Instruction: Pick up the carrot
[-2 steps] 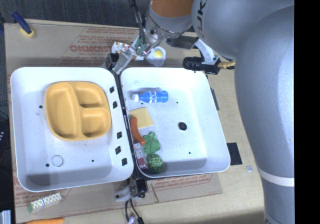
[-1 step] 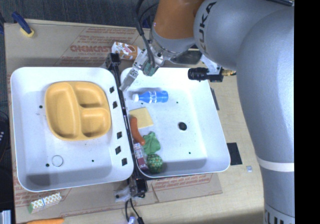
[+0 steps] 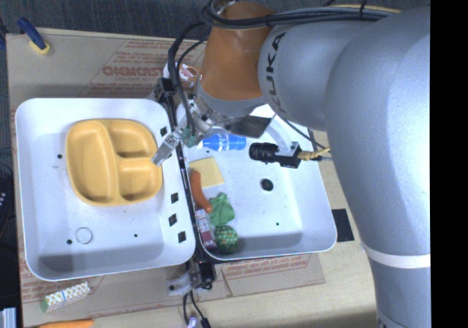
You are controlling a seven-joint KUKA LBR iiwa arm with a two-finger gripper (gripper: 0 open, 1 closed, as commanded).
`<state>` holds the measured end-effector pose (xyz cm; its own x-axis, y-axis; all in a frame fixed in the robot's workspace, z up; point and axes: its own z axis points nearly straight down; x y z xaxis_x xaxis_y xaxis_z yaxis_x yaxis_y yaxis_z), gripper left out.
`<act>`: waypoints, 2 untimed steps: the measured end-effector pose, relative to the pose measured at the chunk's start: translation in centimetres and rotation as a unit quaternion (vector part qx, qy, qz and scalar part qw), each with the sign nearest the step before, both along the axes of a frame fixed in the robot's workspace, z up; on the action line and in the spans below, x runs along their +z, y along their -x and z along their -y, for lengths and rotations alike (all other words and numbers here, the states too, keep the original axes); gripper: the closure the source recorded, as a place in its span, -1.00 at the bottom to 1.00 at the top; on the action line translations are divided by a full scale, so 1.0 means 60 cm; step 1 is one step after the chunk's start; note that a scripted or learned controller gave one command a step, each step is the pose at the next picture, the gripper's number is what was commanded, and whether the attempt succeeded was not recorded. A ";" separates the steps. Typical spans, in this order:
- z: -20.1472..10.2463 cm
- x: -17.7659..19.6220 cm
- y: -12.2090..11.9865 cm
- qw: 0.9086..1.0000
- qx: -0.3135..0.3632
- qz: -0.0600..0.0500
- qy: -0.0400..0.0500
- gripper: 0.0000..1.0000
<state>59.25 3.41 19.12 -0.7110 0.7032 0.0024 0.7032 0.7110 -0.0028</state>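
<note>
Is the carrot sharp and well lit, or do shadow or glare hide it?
In the camera view the carrot lies in even light, fairly sharp, without glare; the left bin has a grey shadow in its lower left corner; the gripper looks slightly soft.

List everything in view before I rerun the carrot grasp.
carrot: one, orange with green top, right bin, by its left wall
block: one, pale yellow, right bin, just behind the carrot
bottle: one, blue, right bin, far left part
ball: one, green, right bin, near left corner
packet: one, dark red, left of the ball
plate: one, yellow, divided, left bin
left bin, right bin: two, white, side by side
cardboard: one, brown, under both bins
arm: one, grey, orange band, from the right
gripper: one, metal, above the wall between bins
</note>
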 end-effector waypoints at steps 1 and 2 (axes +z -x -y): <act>0.018 0.000 0.099 0.999 -0.037 0.000 0.000 -1.00; 0.018 0.017 0.098 0.999 -0.035 0.000 0.000 1.00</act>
